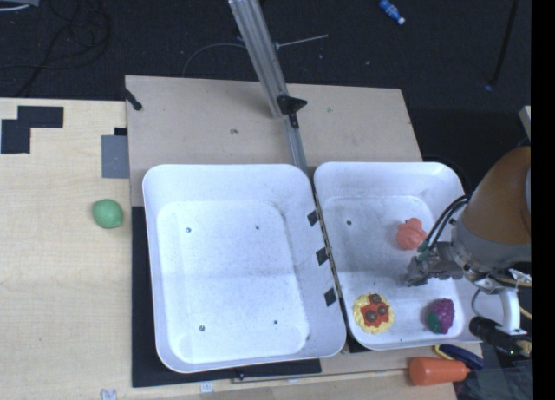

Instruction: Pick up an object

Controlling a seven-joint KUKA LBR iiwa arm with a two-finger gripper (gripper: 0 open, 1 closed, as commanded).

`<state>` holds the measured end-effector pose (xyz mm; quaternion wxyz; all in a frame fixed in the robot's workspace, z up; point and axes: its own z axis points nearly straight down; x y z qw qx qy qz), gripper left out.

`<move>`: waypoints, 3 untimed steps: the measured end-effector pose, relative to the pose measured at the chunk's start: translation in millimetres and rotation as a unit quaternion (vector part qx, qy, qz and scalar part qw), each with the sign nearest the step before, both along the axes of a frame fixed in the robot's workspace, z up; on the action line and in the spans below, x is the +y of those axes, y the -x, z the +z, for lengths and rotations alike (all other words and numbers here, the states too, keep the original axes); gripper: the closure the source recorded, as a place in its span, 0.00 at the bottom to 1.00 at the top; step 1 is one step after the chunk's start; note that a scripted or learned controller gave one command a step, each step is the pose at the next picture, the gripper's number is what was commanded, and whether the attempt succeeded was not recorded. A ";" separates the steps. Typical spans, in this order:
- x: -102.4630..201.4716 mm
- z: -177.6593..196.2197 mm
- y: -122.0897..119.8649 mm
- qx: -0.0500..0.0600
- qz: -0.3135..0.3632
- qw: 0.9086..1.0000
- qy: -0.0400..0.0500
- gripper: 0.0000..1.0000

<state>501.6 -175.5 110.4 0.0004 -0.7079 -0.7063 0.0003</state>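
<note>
The right bin (381, 183) holds an orange-red lump (410, 234), a yellow round toy with red spots (373, 312) and a purple grape-like toy (440, 315). My gripper (420, 269) hangs low in that bin, just below the orange-red lump and above the gap between the yellow and purple toys. Nothing shows between its dark fingertips. The grey arm with its orange band (503, 207) comes in over the bin's right rim.
The left bin (165, 183) lies beside the right one. A green ball (107, 213) rests on the bench to the left of the bins. An orange carrot-like toy (438, 370) lies below the right bin's front edge. A metal rail (264, 47) slants at the back.
</note>
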 end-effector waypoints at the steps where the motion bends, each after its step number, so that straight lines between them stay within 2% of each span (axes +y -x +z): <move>1: 5.7 43.1 -1.4 -0.002 0.001 1.000 0.000 1.00; 2: 5.4 104.3 -4.4 -0.002 0.001 1.000 0.001 1.00; 3: 5.0 132.0 -4.8 -0.001 0.001 1.000 0.000 1.00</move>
